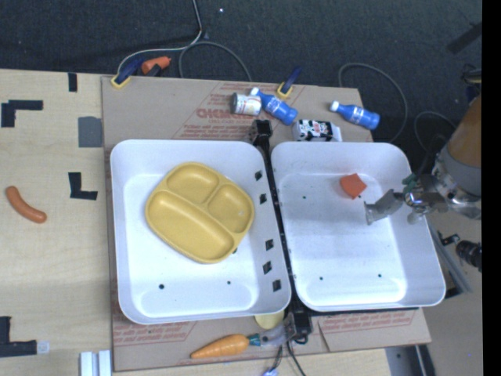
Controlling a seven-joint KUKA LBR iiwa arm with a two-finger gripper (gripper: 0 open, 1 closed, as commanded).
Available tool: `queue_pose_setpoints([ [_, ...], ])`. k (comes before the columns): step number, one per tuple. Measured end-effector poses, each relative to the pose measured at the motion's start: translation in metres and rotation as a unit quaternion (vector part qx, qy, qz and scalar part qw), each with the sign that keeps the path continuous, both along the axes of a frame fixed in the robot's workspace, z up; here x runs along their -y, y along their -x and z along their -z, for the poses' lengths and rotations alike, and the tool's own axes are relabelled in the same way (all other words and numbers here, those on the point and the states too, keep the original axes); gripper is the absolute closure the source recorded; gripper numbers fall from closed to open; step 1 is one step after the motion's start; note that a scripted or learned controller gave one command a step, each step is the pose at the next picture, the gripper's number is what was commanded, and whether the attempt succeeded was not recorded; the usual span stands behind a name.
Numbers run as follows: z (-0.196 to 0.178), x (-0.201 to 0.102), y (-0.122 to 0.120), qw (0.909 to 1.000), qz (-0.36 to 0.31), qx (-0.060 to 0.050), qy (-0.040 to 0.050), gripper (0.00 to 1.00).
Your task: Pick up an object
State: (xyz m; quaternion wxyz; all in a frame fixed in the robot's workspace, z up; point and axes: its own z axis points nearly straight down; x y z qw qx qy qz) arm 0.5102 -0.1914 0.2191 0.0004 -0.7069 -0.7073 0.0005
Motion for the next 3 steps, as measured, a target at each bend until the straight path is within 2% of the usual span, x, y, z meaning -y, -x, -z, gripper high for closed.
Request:
queue_pose_setpoints([
  [1,0.135,0.033,-0.043,1.0000,0.000,0.005,0.0030,0.00],
  [2,0.133,-0.034,-0.163,1.0000,-0.005,0.004,-0.0001,0.00],
  [3,0.132,-0.056,-0.130,1.0000,-0.001,0.003,0.0017,0.00],
])
